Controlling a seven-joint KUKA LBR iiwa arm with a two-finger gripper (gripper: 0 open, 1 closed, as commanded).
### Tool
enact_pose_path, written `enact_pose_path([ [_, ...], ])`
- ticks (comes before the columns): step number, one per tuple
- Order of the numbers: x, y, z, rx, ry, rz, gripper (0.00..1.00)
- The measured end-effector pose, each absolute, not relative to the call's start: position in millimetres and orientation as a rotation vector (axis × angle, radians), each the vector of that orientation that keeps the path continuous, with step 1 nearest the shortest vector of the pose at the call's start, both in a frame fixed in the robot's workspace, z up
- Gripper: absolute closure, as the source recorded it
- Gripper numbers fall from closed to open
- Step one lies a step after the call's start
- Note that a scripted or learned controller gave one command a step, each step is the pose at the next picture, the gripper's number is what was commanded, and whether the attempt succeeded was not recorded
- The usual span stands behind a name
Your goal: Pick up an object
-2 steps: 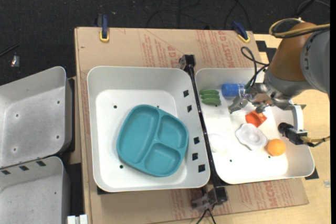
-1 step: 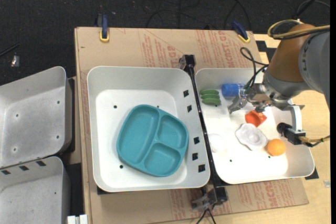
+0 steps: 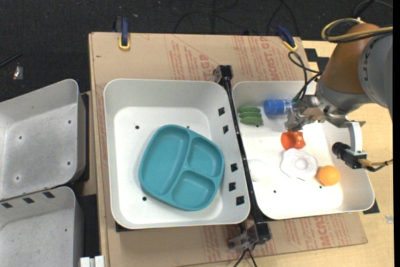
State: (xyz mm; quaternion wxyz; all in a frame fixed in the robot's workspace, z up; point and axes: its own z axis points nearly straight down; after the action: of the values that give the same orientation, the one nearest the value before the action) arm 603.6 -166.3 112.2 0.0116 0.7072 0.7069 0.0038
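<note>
Camera view: gripper (image 3: 299,120) low in right bin (image 3: 350,197), finger state cannot tell. Red object (image 3: 292,140) directly below tip, touching or nearly. Blue bottle (image 3: 275,107) just left; orange ball (image 3: 327,176) farther below-right.

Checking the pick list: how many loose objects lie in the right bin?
5: a green piece near the divider, a blue bottle, a red piece at the end effector, a white disc, an orange ball. The arm may hide more.
</note>
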Motion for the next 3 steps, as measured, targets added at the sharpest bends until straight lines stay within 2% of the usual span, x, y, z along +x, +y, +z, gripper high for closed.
enact_pose_path([
  [3,603.3,-166,285,2.213,2.221,0.005,1.0],
])
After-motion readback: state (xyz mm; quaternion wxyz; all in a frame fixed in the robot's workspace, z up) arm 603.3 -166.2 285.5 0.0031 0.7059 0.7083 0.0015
